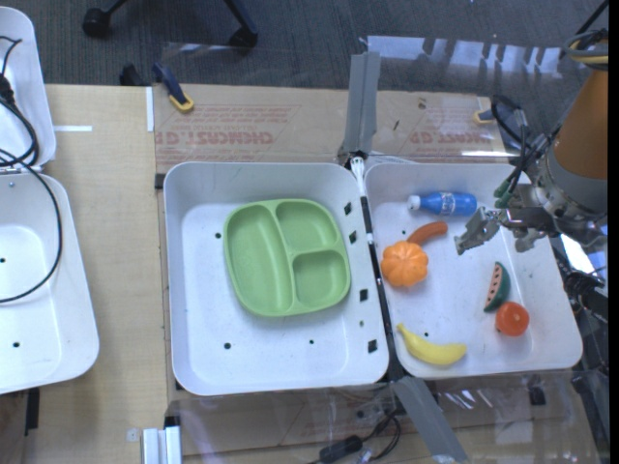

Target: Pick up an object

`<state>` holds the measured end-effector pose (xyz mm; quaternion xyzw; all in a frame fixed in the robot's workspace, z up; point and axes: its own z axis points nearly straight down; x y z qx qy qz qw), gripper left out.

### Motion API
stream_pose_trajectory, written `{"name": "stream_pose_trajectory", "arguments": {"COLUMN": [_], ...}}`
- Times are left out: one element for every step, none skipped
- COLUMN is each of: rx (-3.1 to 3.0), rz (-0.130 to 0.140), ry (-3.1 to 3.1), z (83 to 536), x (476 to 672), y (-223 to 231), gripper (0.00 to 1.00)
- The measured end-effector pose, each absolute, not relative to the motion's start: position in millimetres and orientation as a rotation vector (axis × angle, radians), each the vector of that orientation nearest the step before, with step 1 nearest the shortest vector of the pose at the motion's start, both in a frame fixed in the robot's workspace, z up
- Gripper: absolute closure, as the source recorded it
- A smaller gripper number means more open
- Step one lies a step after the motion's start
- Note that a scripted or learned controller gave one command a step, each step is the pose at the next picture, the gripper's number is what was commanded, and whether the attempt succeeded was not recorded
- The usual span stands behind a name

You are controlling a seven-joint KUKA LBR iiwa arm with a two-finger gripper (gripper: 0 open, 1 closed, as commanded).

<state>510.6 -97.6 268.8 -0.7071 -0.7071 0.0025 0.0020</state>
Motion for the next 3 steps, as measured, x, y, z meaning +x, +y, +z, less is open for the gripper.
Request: {"name": "stream_pose_trajectory", "arguments": {"rx": [-2.22,-2.045,-2.212], "rz": [0.007,0.004,0.009], "ry": [-2.218,-2.38,-2.224], "z": [189,95,89], "x": [560.0,584.3,644.7], "y": [-89,-97,-127], "gripper": [0.0,0.0,0.0]}}
